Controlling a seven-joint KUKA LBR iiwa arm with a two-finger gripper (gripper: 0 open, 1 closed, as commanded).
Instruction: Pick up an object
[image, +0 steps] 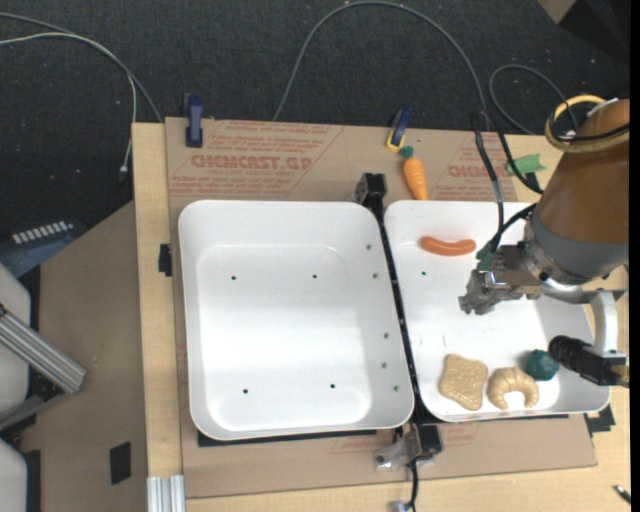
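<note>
my arm reaches in from the right, orange band above the wrist, and hangs over the right bin. my gripper sits low over the middle of that bin, pointing toward its left side. the fingertips are a dark cluster against the white floor; i cannot tell how far apart they stand. nothing shows between them, so i log no object held.

objects in the right bin:
- sausage, orange-red, lying flat near the far wall, up and left of my gripper, apart from it.
- cracker-like tan piece, near the front wall, below my gripper.
- croissant, pale tan, curved, just beside the tan piece on its right.
- small teal object, just above and right of the croissant, next to a black part of my rig; shape too small to make out.

outside the bins: a carrot lies on the cardboard bench top behind the right bin, near a blue and yellow clamp. a blue clamp stands at the far left edge of the board.

left bin: white floor, touching the right bin along the centre seam.
</note>
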